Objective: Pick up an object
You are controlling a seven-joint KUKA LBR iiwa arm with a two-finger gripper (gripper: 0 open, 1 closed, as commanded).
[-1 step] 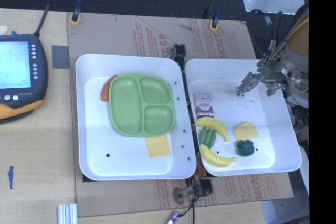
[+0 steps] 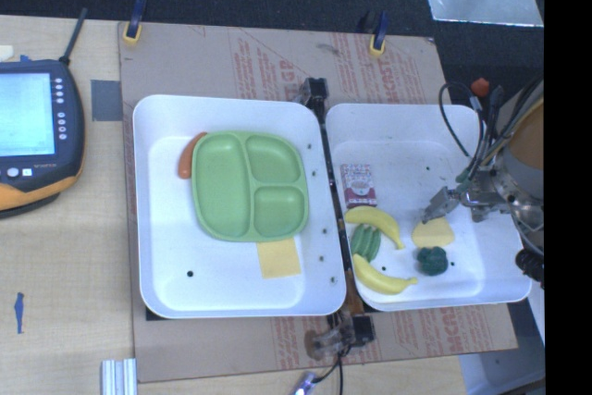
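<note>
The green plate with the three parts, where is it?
The green divided plate lies in the left white bin, toward its upper middle. A yellow square slice sits just below it, and an orange-red thing pokes out at its upper left.

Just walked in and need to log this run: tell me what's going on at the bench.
The grey arm reaches in from the right, and its two-finger gripper hangs low over the right white bin, just above a pale yellow wedge-shaped piece. Nothing is visibly between the fingers, so no pick yet. Nearby lie two yellow toy bananas, a dark green round toy and a small red-and-white packet. The left white bin holds a green divided plastic plate and a flat yellow square.
</note>
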